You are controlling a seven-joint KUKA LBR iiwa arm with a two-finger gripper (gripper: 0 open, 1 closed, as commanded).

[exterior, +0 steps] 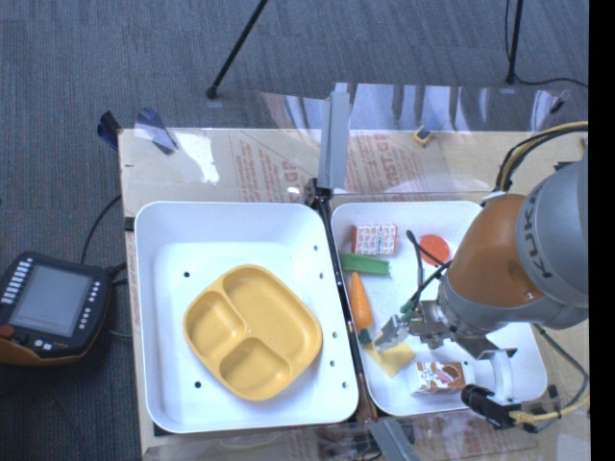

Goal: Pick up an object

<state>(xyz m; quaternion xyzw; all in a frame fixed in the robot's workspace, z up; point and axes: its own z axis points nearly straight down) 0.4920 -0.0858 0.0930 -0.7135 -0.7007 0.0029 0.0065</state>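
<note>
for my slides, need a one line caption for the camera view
KUKA arm's end effector low over the right bin, above a yellow wedge beside a carrot; yellow plate in left bin.

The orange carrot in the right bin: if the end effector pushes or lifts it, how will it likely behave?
The long, tapered orange toy carrot looks rounded, so it may roll sideways when pushed. It seems stiff, likely plastic, so probably light and somewhat slippery. It lies close to the right white bin's left wall, which may hinder a grasp.
</note>
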